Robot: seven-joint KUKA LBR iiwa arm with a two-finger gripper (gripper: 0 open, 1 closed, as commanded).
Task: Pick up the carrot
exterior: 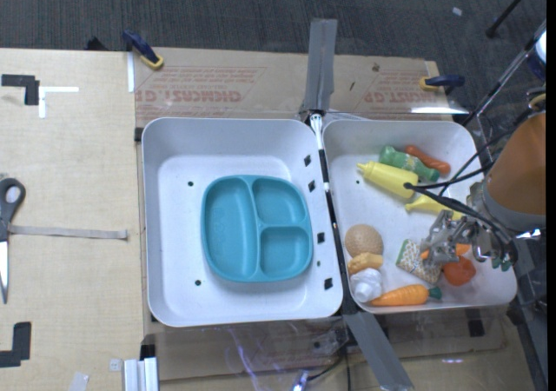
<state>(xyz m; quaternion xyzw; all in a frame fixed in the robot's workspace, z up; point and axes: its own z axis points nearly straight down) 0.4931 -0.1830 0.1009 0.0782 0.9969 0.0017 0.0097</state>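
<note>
I see the carrot point(401, 295) lying along the bottom edge of the right bin point(347, 142), lower right of the frame, beside a white object point(366, 282). My tool point(443, 241) hangs just above it, over a tomato point(459, 272); I cannot tell its grip state. A blue plate point(257, 228) sits in the left bin point(161, 207).
</note>
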